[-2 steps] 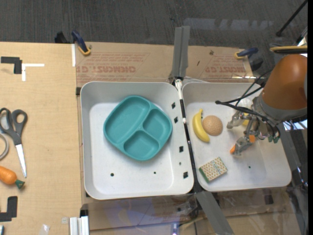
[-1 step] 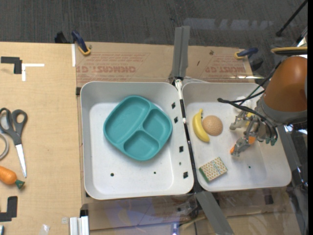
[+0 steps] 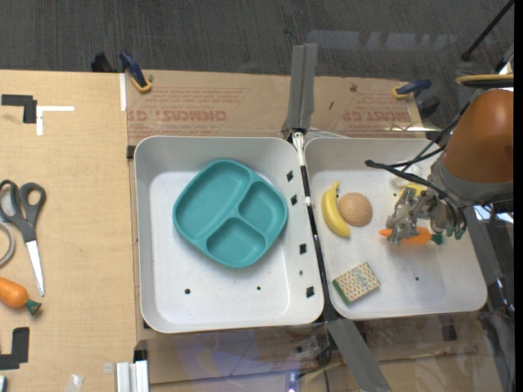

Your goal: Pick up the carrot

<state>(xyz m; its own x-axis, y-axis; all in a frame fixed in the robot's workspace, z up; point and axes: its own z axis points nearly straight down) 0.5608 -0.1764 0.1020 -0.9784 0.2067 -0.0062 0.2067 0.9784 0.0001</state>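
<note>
A small orange carrot (image 3: pixel 418 238) with a green end lies crosswise in the right bin (image 3: pixel 458 292), near its right side. My gripper (image 3: pixel 402 229) reaches down onto the carrot's middle. Its metal fingers (image 3: pixel 400 217) are closed on the carrot, and orange shows on both sides of them. The grey arm with its orange band (image 3: pixel 486 137) hangs over the bin's right edge and hides part of it.
A yellow banana (image 3: pixel 332 211), a round tan ball (image 3: pixel 355 209) and a small patterned box (image 3: pixel 356 282) share the right bin. A teal divided plate (image 3: pixel 230 212) sits in the left bin (image 3: pixel 163 292). Scissors (image 3: pixel 24 219) and another carrot (image 3: pixel 12 293) lie on the bench at left.
</note>
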